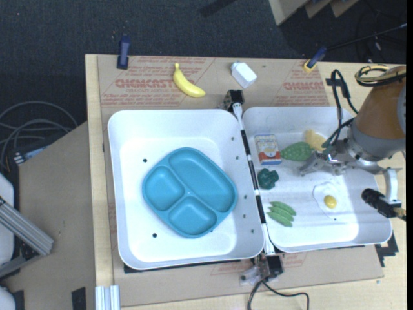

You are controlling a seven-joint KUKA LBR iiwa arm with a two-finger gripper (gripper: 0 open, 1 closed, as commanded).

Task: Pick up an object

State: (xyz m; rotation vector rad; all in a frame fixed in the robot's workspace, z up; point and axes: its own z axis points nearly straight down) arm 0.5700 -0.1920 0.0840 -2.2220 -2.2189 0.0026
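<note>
Camera view, gripper just beside green leaf

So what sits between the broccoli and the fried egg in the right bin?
Nothing: in the camera view, bare bin floor separates broccoli from egg; pea pods lie below.

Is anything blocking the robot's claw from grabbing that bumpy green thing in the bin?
Nothing visible is. The gripper sits low in the right bin, right beside the light green bumpy toy. The yellow piece lies just behind the toy, and the small box lies on its far side, neither between them.
</note>
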